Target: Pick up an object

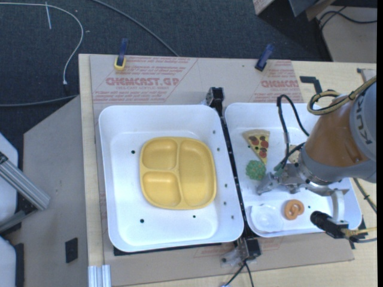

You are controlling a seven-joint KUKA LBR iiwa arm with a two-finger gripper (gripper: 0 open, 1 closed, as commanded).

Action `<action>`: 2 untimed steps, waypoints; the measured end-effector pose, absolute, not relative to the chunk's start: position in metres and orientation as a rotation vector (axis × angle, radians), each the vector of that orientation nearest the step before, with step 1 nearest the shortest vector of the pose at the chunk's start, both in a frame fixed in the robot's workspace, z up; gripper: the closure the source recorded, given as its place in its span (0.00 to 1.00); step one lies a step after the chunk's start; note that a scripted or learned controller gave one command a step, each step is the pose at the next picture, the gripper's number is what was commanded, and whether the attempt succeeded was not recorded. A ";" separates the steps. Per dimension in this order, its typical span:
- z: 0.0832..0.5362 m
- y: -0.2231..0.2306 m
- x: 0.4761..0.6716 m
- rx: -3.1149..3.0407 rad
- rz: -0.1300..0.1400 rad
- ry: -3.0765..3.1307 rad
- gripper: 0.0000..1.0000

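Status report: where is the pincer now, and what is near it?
Pincer low in right bin, beside broccoli. Pizza slice and pretzel lie apart from it. Yellow plate in left bin.

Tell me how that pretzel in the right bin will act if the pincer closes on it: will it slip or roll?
The pretzel lies flat in the right bin, so it probably won't roll. It looks like small molded toy food, likely light and stiff. Its low profile on smooth white plastic suggests it could skid sideways rather than lift.
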State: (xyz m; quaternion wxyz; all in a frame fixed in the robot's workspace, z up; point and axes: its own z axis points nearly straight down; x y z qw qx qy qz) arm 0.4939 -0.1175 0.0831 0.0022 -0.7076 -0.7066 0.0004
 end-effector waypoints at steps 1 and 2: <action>0.096 -0.117 0.495 -2.221 -0.004 -2.220 1.00; 0.158 -0.118 0.502 -2.224 -0.006 -2.227 1.00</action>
